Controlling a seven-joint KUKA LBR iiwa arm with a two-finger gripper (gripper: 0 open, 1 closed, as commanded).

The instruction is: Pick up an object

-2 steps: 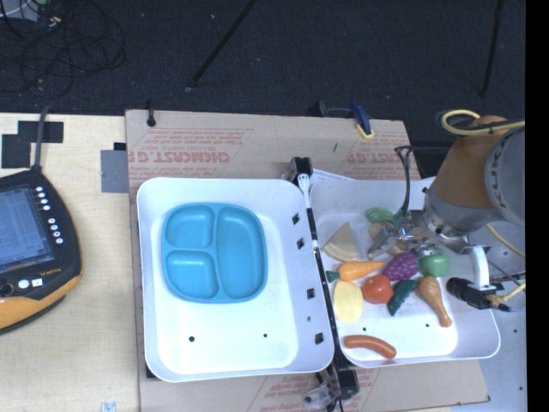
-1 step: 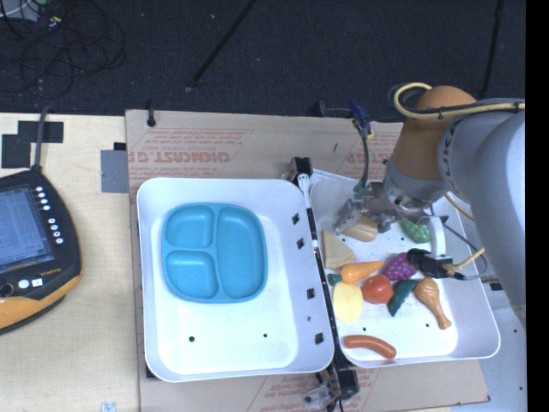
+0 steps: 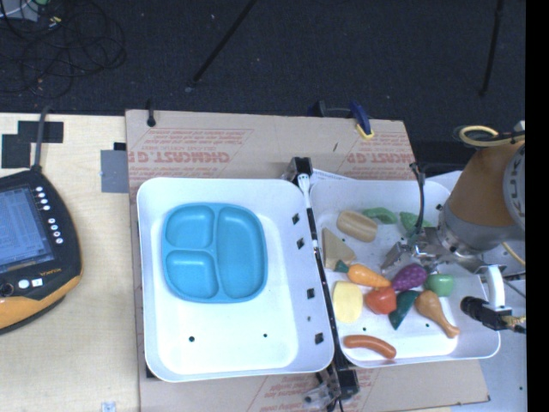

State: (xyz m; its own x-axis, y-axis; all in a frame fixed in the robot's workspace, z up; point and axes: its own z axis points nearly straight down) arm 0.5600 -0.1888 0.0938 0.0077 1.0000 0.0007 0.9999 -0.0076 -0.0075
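The right bin (image 3: 477, 348) holds several toy foods: a tan bread roll (image 3: 356, 225), a cheese wedge (image 3: 336, 249), an orange carrot (image 3: 367, 275), a yellow piece (image 3: 346, 302), a red tomato (image 3: 381, 299), purple grapes (image 3: 409, 276), a green piece (image 3: 441, 282), a drumstick (image 3: 436, 312), a sausage (image 3: 370, 346) and a green pod (image 3: 380, 215). My gripper (image 3: 414, 251) hangs low in this bin, just above the purple grapes, with the arm coming in from the right. Nothing visibly sits between its metal parts.
The left bin (image 3: 176, 343) carries a blue divided plate (image 3: 214, 252). Both bins rest on a cardboard sheet (image 3: 223, 144). A control pendant (image 3: 33, 247) lies at the far left of the bench. A blue clamp (image 3: 364, 120) sits at the cardboard's back edge.
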